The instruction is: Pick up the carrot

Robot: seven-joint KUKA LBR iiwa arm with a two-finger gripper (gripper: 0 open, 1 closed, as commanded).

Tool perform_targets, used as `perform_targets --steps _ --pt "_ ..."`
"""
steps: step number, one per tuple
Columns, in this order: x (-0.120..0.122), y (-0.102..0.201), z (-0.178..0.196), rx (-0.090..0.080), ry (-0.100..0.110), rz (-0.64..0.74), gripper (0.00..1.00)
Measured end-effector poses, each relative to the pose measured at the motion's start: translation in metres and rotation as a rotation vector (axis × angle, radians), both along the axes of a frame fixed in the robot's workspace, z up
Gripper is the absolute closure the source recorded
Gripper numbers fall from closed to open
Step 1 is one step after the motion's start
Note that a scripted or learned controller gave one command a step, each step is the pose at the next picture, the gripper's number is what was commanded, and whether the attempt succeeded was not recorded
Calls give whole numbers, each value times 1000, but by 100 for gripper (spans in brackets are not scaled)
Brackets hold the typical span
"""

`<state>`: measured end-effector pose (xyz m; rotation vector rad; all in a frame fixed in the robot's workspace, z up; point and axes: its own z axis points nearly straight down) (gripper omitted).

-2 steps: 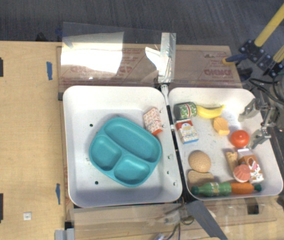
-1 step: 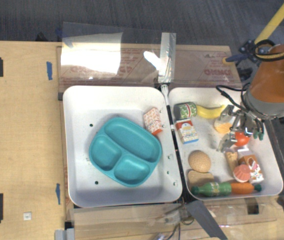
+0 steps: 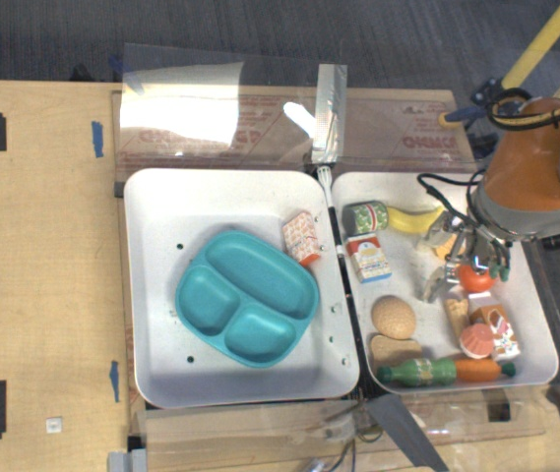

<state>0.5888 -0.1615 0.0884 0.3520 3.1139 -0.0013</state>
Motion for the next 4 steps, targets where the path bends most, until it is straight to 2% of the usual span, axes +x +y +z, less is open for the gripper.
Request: perform_targets --steps 1,2,3,4 --pt "40 9 0 0 10 74 0" --pt "46 10 14 -4 -9 76 100" --pt "50 23 55 -5 -5 629 100" --pt "38 -5 62 -8 -2 1069 100"
